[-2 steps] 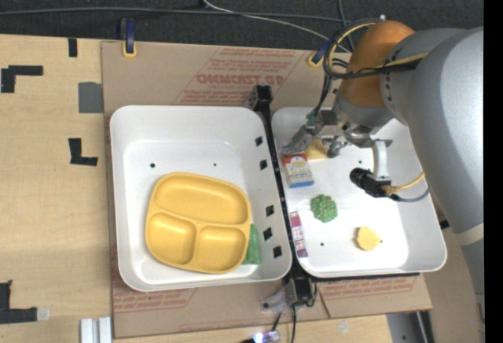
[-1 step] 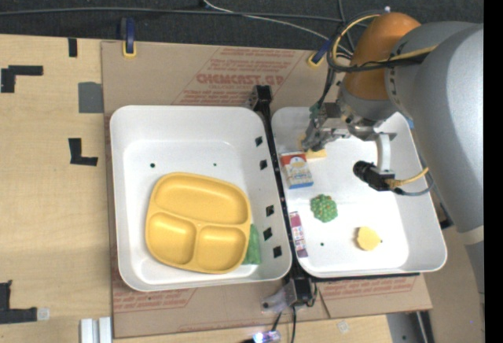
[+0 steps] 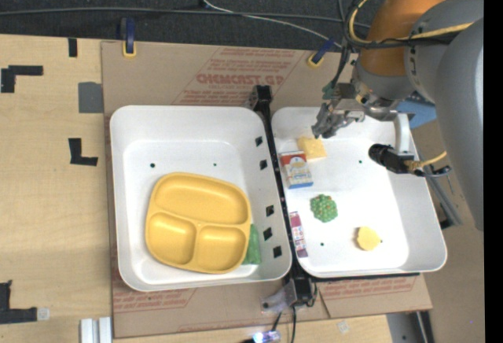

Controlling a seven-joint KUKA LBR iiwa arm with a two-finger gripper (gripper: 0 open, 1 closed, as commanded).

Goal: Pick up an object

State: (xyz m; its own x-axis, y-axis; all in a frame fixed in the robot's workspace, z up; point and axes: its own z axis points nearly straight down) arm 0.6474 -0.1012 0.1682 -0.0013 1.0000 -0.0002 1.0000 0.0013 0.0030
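Nothing lifted yet: the gripper, grip state unclear, hovers at one o'clock of a pale yellow block in the right bin.

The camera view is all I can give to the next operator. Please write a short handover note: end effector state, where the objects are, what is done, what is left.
End effector: in the right bin, low over its far left part, just above the pale yellow block. Nothing is seen between its fingers; open or shut cannot be told.
Right bin also holds: small red and white box, green bumpy object, yellow round piece, narrow packet at the left wall.
Left bin: yellow divided plate, green item beside it.
Done: approach. Left: grasp and lift an object.
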